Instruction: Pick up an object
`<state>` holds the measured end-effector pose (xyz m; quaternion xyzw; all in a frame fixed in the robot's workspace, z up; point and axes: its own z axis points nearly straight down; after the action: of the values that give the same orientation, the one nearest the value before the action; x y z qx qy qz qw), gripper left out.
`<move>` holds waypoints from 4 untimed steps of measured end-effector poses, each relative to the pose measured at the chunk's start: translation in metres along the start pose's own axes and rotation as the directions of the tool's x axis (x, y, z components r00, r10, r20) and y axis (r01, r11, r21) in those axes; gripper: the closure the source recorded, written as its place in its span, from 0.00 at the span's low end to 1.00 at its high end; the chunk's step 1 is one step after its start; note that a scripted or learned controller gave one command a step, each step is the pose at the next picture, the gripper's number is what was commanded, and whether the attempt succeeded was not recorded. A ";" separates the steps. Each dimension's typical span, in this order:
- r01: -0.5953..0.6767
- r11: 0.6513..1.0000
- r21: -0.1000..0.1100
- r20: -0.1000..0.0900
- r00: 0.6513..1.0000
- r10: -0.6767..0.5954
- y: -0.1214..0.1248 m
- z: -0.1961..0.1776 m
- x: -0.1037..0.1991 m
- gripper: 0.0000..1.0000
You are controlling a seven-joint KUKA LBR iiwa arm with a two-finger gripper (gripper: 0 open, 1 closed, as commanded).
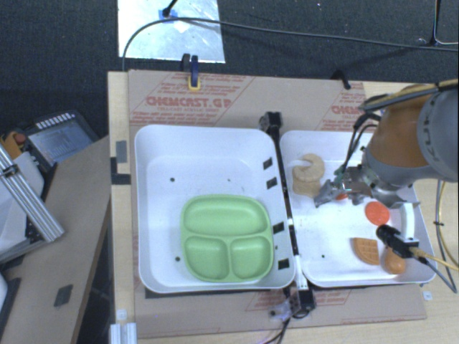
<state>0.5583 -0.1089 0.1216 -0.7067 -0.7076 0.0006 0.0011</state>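
Observation:
My gripper (328, 191) hangs low over the middle of the right bin (323, 267), at the end of the grey arm with its orange band (399, 136). Just to its left lies a tan curved piece (308, 174), close to the gripper tip; I cannot tell if they touch. A red-orange round object (377, 212) sits right of the gripper, under the wrist. Near the bin's front right corner lie an orange waffle-like piece (365, 249) and a brown-orange lump (394, 263). Nothing shows held in the gripper.
The left bin (158, 156) holds a green divided plate (226, 236). A black divider (281, 192) runs between the bins. A black part with a cable (396, 241) crosses the right bin's front right. Cables trail along the bench's right edge.

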 end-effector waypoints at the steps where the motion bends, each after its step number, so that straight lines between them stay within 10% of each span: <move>1: 0.000 1.000 -0.001 0.000 1.000 0.000 0.000 0.039 0.000 0.00; 2: 0.000 1.000 -0.005 0.001 1.000 0.000 0.001 0.026 0.000 1.00; 4: 0.003 1.000 -0.010 0.002 1.000 -0.003 0.008 -0.088 -0.008 1.00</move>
<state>0.5669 -0.1165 0.2099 -0.7058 -0.7084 -0.0022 -0.0031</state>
